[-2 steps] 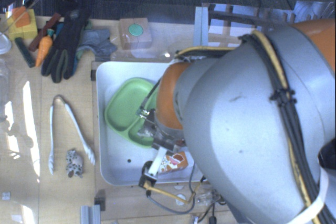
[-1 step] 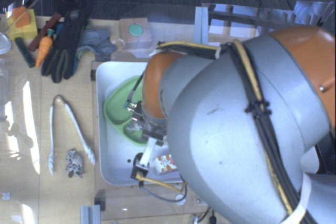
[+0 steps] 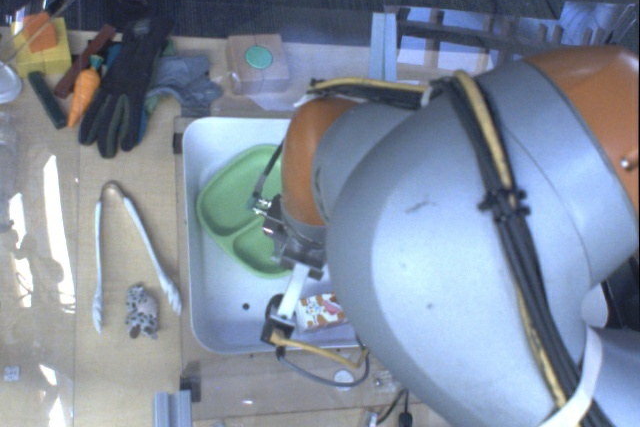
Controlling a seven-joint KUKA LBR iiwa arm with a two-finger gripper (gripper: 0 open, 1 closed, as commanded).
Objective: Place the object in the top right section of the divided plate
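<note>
"Green plate [image 3: 232, 205] in the white bin [image 3: 212, 323], and I see just its left side. The arm [image 3: 450, 215] covers the rest, top right section included."

"Where's the object?"

"My guess is the small printed carton [image 3: 322, 312]. It lies on the bin floor near the plate's lower right edge in my view, close under the wrist. I see nothing gripped. The end effector [image 3: 288, 250] hangs over the plate's right part, and I cannot tell whether it is apart or together, because the wrist hides it."

"So how would you play it?"

"I treat the pick as not yet done. I'd come down squarely on the carton, across its narrow sides. I reckon a light box skids on a smooth bin floor if one side is touched first. Then I'd lift it clear of the plate's rim before travelling, or it may catch the raised lip. Over the plate I'd mind the ridge between sections. I'd set the carton low inside the top right one and release once it rests flat, so it doesn't tip across the divider."

"Anything else nearby?"

"Tongs [image 3: 143, 240] and a black glove [image 3: 125, 100] lie out on the worktop [image 3: 50, 245], well apart from the carton. No bother."
</note>
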